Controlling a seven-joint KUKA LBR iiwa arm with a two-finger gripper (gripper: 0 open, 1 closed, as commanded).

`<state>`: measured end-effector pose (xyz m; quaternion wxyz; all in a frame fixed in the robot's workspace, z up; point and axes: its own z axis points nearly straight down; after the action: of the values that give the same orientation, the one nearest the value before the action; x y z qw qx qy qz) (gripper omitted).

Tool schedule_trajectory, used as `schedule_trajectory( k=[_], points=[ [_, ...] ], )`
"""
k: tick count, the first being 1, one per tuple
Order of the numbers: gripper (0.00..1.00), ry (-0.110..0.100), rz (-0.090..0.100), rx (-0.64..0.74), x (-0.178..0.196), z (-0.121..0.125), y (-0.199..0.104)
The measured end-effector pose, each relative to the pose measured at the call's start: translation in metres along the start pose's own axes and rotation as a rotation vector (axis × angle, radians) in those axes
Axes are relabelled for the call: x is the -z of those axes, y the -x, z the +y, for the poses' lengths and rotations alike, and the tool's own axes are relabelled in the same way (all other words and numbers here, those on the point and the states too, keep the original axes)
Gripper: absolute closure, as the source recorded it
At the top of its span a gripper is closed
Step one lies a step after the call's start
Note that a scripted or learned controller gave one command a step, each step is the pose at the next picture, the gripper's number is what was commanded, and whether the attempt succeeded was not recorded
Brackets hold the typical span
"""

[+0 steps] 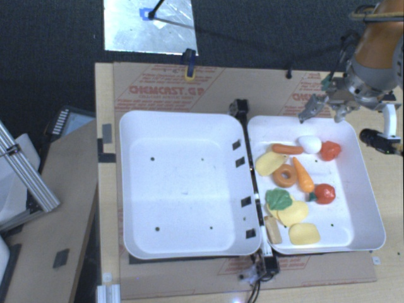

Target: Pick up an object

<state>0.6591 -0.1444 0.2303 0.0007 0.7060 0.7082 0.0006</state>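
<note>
While I watch, my gripper [327, 108] hangs at the upper right of the frame, fingers spread apart with nothing between them, poised over the back rim of the right bin [364, 169]. My arm [379, 49] reaches in from the top right corner, wrist tipped downward. Just below the fingertips a white egg [309, 144] sits among toy food, touching an orange sausage [287, 149].

A shiny metal sheet [149, 16] lies beyond the bench's far edge, a blue bit [146, 14] on it. A yellow-and-blue clamp [189, 65] grips the far edge of the brown cardboard [164, 87]. Aluminium rails [22, 175] lean off the bench's left edge.
</note>
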Motion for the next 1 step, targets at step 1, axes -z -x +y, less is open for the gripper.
schedule_trajectory(
  k=[1],
  points=[
    [0.00, -0.009, 0.005, 0.010, -0.0490, -0.0519, -0.1152]
  ],
)
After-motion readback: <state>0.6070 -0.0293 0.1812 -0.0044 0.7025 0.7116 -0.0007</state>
